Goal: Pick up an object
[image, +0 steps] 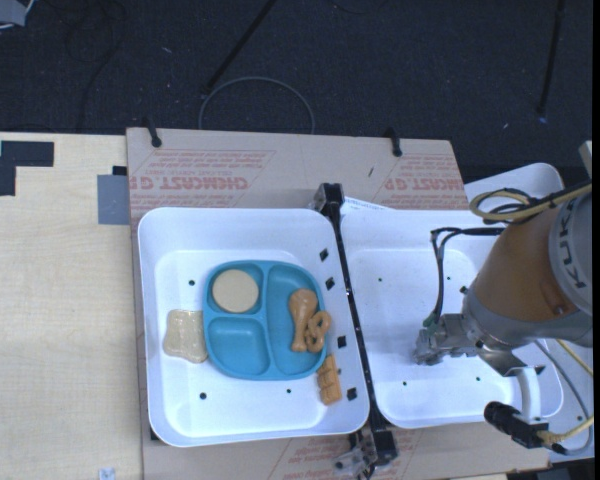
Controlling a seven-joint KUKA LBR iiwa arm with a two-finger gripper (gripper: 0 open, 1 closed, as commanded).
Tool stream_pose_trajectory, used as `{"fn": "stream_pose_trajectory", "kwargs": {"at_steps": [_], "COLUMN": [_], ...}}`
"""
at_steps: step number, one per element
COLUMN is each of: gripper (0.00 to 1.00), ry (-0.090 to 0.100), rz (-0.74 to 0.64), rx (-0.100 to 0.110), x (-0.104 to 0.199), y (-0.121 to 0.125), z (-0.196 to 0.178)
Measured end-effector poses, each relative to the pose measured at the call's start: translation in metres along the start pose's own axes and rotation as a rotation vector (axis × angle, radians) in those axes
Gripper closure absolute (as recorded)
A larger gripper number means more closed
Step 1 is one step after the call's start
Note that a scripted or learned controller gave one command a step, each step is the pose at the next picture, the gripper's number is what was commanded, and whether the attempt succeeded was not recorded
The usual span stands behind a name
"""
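Low over the floor of the right shallow white bin [400, 408] sits the arm's grey two-finger gripper [432, 346]; its finger spread cannot be told from above, and nothing shows in its grasp. All the pickable things lie well apart from it in the left shallow white bin [170, 248]: a blue three-compartment plastic tray [248, 348] carrying a round tan disc [235, 290] and a brown pretzel-shaped piece [308, 321]. Just beside the tray's left edge lies a pale cream slab [185, 335], and a small orange-brown chunk [329, 380] sits by its lower right corner.
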State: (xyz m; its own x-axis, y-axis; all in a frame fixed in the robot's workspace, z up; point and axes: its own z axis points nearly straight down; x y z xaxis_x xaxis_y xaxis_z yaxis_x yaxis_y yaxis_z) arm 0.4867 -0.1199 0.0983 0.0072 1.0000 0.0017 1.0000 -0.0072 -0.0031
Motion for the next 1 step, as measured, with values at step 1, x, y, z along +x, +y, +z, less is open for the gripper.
{"fn": "stream_pose_trajectory", "kwargs": {"at_steps": [1], "gripper": [1.00], "ry": [-0.001], "rz": [-0.008], "rx": [-0.003], "x": [0.0042], "y": [-0.0074], "z": [-0.0471]}}
